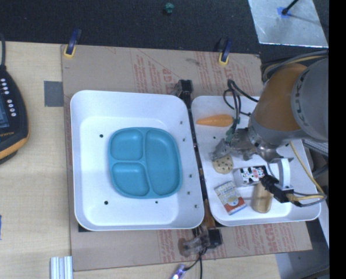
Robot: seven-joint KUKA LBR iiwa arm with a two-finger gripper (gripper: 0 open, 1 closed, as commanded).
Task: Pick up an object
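1. The wooden bench (pixel 27 214) carries a brown cardboard sheet (pixel 132 68).
2. Two white bins sit on it: left bin (pixel 85 156), right bin (pixel 312 211).
3. A pendant controller (pixel 1 115) lies far left.

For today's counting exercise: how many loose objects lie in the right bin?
5: a carrot at the back, a cookie centre-left, a small carton mid-bin, a packet and a brown piece in front. The arm may hide others.
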